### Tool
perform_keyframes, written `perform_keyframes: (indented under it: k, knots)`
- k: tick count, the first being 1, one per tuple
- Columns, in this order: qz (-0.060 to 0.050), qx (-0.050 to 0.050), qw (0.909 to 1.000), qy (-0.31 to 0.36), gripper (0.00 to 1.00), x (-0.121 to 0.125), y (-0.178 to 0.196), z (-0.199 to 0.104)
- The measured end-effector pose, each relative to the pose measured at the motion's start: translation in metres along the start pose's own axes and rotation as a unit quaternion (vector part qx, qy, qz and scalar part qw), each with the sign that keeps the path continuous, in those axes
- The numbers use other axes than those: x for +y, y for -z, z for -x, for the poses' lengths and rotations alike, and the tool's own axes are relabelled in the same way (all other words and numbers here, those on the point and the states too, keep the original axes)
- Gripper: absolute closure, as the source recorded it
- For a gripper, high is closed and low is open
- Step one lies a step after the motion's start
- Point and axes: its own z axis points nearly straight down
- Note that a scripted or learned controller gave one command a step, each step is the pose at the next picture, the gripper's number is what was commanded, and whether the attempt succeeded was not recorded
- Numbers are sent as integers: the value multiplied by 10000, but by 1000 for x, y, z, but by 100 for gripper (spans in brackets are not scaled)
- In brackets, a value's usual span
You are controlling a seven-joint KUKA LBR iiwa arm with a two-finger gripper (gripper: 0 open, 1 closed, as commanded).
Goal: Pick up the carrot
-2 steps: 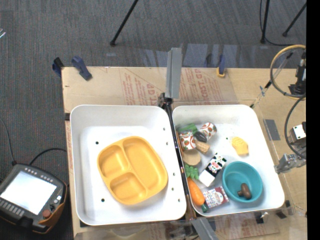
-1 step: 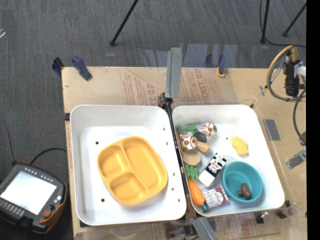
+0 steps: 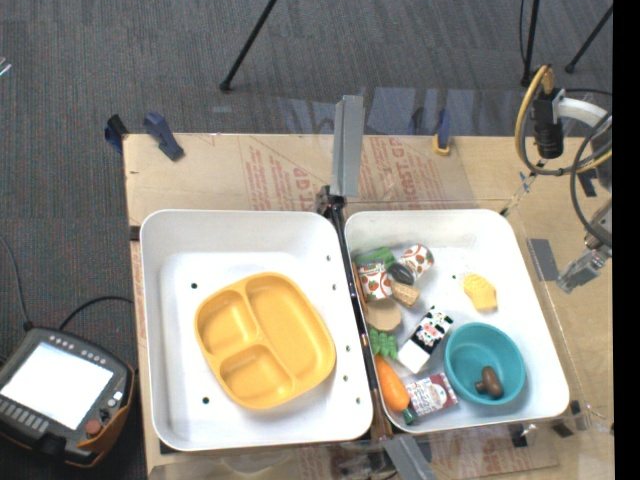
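Carrot (image 3: 392,385) by right bin's (image 3: 500,226) left wall (beside teal bowl (image 3: 484,363)), fingers' state cannot tell.

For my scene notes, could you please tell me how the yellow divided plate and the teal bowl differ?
The yellow divided plate is wider, shallower and split into three compartments; the teal bowl is round and deeper. The plate lies in the left bin; the bowl sits in the right bin, holding a small brown item. Both sit upright.

Dark grey carpet floor (image 3: 150,38); tripod legs (image 3: 255,33) behind; cardboard-topped bench (image 3: 250,163); tablet (image 3: 60,388) lower left.
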Motion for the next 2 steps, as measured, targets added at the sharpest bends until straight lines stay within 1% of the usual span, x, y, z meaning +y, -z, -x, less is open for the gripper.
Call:
perform_keyframes:
  k: [1,2]
  knots:
    - [15,-5,9920,1261,100,38,-49,37]
    - [3,8,9559,2936,100,14,-33,7]
